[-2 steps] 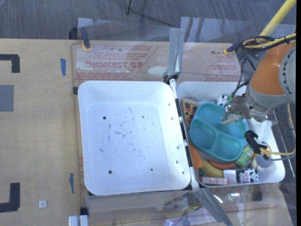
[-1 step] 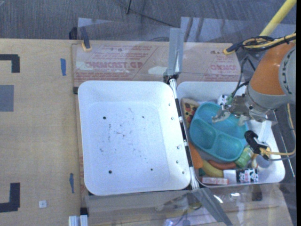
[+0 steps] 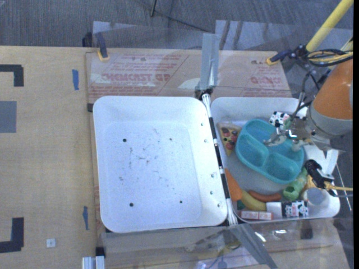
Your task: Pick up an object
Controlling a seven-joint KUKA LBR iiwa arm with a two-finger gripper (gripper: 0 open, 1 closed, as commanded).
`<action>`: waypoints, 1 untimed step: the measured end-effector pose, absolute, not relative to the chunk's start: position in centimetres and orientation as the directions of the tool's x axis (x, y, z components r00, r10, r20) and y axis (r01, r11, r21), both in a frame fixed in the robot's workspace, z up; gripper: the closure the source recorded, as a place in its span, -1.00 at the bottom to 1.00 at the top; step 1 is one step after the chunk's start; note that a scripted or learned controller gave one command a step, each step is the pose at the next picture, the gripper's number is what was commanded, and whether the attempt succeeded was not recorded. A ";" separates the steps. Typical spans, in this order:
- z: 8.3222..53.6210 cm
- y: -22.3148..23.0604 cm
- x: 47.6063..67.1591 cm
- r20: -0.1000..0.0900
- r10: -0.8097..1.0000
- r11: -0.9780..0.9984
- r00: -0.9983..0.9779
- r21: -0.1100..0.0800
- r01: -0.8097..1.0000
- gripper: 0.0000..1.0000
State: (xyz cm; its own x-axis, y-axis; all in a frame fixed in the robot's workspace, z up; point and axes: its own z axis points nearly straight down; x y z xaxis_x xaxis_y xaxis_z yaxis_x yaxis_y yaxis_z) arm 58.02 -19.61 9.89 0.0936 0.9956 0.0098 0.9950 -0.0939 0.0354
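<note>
Two shallow white bins side by side on the counter (image 3: 45, 150), left bin (image 3: 101, 112) and right bin (image 3: 253, 101) touching along their inner rims. Flattened cardboard (image 3: 140, 72) behind both.

Reaching in from the right, grey arm with its orange band (image 3: 336, 91), gripper (image 3: 283, 134) low over the right bin, right at the upper right rim of a teal divided dish (image 3: 268, 153). Touching that rim, perhaps; too small and cluttered to tell whether the grip is open or closed, or whether anything is caught in it.

Dish lying tilted in the middle of the right bin, propped on a grey thing (image 3: 247, 177) and other items. Around it: a pizza-slice toy (image 3: 229, 133) at the left wall, an orange piece (image 3: 234, 187) lower left, a yellow banana (image 3: 252, 203) near the front rim, a green item (image 3: 293, 191) just beside the dish's lower right edge, a small white cup (image 3: 316, 196) in the front right corner. Black-and-white patterned pieces too, one (image 3: 277, 118) behind the gripper, another (image 3: 295, 209) at the front rim.
</note>
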 end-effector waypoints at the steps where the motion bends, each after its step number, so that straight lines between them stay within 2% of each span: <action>1: 12.2 -15.5 56.1 0.001 0.996 -0.088 0.088 -0.002 0.996 -1.00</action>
